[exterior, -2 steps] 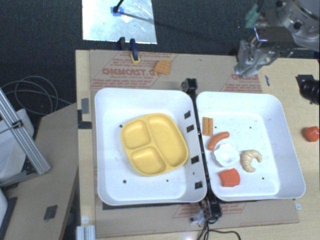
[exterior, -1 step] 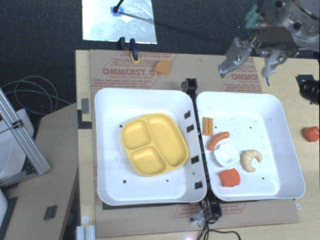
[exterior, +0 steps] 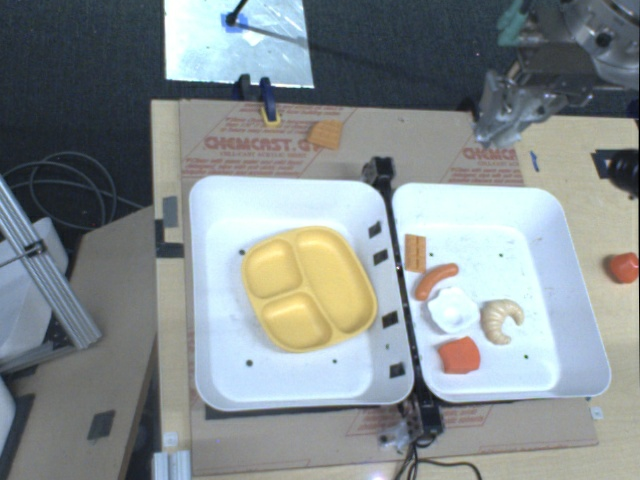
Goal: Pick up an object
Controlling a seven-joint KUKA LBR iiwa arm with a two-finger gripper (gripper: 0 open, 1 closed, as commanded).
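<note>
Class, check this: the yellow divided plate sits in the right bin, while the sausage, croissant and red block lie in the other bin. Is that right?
Not quite. The camera view shows the yellow divided plate in the left bin; the sausage, croissant and red block lie in the other, right bin.

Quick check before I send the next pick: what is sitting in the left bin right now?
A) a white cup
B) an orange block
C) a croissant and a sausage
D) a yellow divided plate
D: the yellow divided plate lies in the left bin, while the sausage, croissant and the other small items are in the right bin.
</note>
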